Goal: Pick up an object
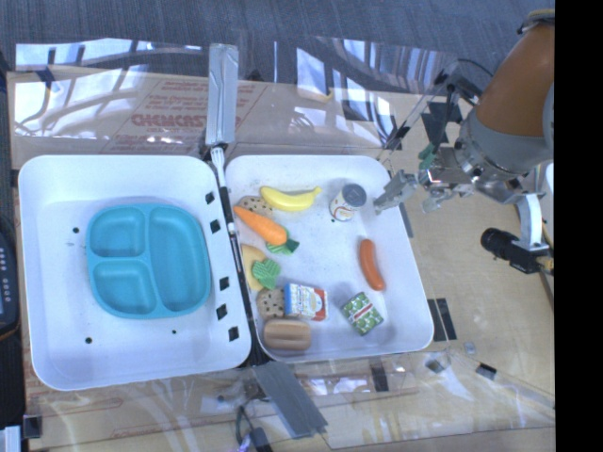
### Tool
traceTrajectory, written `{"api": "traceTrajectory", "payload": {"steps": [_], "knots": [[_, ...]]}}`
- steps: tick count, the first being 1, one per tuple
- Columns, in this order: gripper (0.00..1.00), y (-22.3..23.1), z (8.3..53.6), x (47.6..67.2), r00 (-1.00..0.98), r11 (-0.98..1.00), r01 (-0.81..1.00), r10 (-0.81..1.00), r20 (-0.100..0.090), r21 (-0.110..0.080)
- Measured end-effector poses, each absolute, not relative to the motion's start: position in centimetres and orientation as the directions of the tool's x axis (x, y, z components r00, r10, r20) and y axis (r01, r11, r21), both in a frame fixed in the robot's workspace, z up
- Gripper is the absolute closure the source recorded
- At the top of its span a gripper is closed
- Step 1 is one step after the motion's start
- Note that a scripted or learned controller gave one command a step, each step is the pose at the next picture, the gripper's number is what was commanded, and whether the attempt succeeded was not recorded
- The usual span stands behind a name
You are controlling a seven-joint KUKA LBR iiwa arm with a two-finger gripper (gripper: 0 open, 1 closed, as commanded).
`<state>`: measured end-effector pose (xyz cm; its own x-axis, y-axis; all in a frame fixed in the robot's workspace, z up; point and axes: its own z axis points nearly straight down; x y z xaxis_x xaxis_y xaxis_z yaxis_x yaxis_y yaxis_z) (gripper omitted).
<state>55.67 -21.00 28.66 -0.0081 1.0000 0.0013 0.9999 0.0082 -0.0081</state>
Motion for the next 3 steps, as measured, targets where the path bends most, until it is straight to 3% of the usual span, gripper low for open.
{"api": "traceTrajectory", "payload": {"steps": [1, 2, 3], "knots": [[0.0, -17.9, 14.3, 58.4, -0.008, 0.008, 1.0, 1.0, 0.004, -0.018], [0.0, -13.0, 9.2, 65.9, -0.116, 0.116, 0.993, 0.993, -0.001, 0.001], [0.0, -9.8, 9.1, 63.6, -0.116, 0.116, 0.993, 0.993, -0.007, -0.001]]}}
